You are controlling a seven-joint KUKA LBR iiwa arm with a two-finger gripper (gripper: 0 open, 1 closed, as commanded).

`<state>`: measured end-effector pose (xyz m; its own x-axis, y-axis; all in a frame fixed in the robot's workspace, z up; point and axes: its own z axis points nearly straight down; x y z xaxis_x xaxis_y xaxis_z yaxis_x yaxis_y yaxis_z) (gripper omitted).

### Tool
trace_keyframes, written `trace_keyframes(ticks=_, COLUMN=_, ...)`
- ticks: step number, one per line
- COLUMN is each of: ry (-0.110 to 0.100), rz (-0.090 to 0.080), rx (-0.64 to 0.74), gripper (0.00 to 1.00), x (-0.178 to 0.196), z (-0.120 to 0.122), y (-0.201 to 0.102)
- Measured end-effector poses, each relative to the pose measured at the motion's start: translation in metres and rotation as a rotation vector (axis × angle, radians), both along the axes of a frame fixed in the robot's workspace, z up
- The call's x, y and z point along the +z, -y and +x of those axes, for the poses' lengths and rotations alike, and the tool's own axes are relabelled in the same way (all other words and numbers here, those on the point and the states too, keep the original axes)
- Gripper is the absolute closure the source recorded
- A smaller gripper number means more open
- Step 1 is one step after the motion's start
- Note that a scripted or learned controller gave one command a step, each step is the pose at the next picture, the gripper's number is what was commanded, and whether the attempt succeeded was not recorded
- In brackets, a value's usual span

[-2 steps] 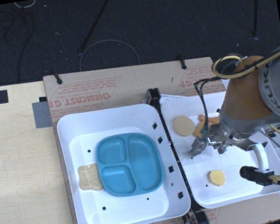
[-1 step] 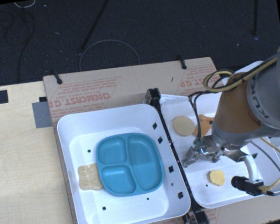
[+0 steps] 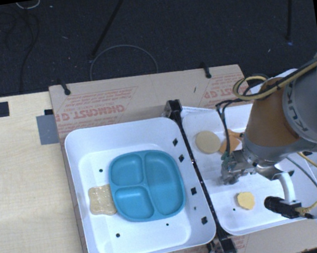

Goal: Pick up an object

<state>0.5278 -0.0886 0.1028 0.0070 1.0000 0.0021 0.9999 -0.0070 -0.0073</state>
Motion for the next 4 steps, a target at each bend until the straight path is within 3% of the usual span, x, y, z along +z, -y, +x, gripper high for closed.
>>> trace_keyframes(ticks=3, ry=0.010, rz=-0.002, rx=0.007, gripper=1.00, x=0.157, z=-0.016, y=0.004)
trace_keyframes(ticks=4, ry=0.006, rz=-0.001, rx=0.011, gripper=1.00, x=0.150, z=0.015, y=-0.043)
